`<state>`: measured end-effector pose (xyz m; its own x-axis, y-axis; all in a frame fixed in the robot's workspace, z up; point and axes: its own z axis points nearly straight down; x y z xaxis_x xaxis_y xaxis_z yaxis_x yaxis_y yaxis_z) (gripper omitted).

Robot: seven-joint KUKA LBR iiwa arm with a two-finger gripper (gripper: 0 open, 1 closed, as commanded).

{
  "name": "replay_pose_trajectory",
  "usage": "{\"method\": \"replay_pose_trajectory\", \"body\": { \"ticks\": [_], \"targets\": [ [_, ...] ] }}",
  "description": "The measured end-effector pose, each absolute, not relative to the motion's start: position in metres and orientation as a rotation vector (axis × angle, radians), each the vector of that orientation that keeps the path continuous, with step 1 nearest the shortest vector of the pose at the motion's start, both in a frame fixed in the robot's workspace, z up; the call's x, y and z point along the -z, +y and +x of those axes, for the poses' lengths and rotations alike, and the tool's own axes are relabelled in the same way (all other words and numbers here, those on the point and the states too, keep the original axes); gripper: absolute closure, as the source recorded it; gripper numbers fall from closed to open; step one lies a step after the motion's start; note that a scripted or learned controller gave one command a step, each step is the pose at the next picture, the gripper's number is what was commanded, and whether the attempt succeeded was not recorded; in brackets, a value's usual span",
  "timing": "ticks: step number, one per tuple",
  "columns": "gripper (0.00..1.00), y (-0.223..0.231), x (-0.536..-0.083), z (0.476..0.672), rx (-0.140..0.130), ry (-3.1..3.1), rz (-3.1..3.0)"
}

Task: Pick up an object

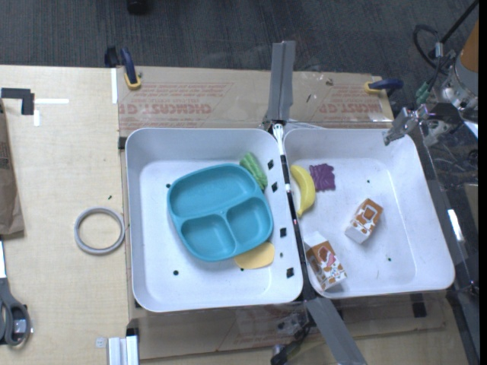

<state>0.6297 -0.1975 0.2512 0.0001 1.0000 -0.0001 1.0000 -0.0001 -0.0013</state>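
Observation:
The right bin [403, 272] holds a yellow banana [303, 189] against its left wall and a purple bunch of grapes [323, 177] beside it. A small orange-and-white carton [364, 220] lies mid-bin, and a second carton [326, 265] lies near the front left corner. In the left bin [144, 272] lies a blue divided plate [221, 213], with a green item [254, 169] at its far edge and a yellow item [256, 258] half under its near edge. My gripper [401, 127] hangs over the right bin's far right corner, well away from every object.
A metal divider [282, 82] runs between the bins at the back. Left of the bins, a grey tape ring [100, 230] and scissors [11, 319] lie on the wooden bench. Cables and arm hardware [449, 90] crowd the far right.

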Motion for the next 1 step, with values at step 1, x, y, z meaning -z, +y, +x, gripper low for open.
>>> {"method": "replay_pose_trajectory", "body": {
  "ticks": [1],
  "targets": [
    [0.00,-0.1337,-0.1719,0.6327,-0.005,-2.353,-2.077]
  ]
}}
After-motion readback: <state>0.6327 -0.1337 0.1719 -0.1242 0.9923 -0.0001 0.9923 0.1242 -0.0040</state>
